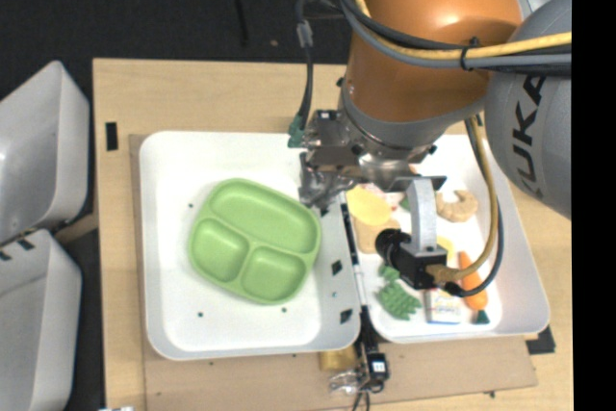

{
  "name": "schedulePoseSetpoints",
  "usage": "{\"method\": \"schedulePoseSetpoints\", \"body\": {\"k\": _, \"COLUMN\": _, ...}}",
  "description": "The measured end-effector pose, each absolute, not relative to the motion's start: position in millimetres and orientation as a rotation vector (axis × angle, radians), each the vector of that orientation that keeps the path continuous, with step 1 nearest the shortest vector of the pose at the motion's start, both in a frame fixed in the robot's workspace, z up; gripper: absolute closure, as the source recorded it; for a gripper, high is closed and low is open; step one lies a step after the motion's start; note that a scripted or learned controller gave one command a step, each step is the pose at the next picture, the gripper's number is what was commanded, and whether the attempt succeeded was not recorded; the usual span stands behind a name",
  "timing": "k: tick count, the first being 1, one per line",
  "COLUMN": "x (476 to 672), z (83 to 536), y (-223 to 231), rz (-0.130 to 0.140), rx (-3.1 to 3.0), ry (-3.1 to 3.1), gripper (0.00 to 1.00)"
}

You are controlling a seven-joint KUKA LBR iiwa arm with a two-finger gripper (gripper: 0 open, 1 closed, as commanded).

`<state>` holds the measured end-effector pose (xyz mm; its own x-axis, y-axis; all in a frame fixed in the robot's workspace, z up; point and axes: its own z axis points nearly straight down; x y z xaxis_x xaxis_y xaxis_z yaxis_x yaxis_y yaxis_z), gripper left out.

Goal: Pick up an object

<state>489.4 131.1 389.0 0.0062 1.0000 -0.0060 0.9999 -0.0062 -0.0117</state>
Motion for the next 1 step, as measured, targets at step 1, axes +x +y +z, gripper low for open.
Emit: {"method": "schedulePoseSetpoints", "body": {"k": 1, "x": 491.6, "z": 404.1, "y": 134.5, "rz": 0.007, "rx": -2.217, "ry": -2.226, "gripper": 1.00}}
